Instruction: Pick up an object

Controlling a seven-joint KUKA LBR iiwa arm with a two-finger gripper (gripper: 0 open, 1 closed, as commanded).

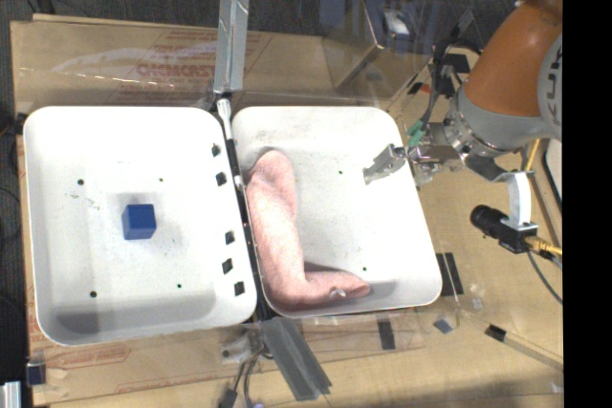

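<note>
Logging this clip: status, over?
Gripper over right bin's right edge, holding nothing. Pink cloth along its left wall. Blue cube in left bin.

Gripper: bare grey metal, dull sheen. Arm behind it has a smooth semi-gloss orange shell over a matt grey casing.

Right bin, directly under the gripper: white moulded plastic, smooth, slight gloss, faint scuffs on the floor. Left bin, far side from the gripper: same plastic, soft sheen at the rim.

Pink cloth, below-left of the gripper: soft fabric, matt, nappy towel-like texture, folds visible.

Blue cube, well left of the gripper: solid matt blue, looks like foam or plastic, can't tell which.

Worktop: bare plywood or cardboard look, matt tan, with clear glossy film above the gripper.
</note>
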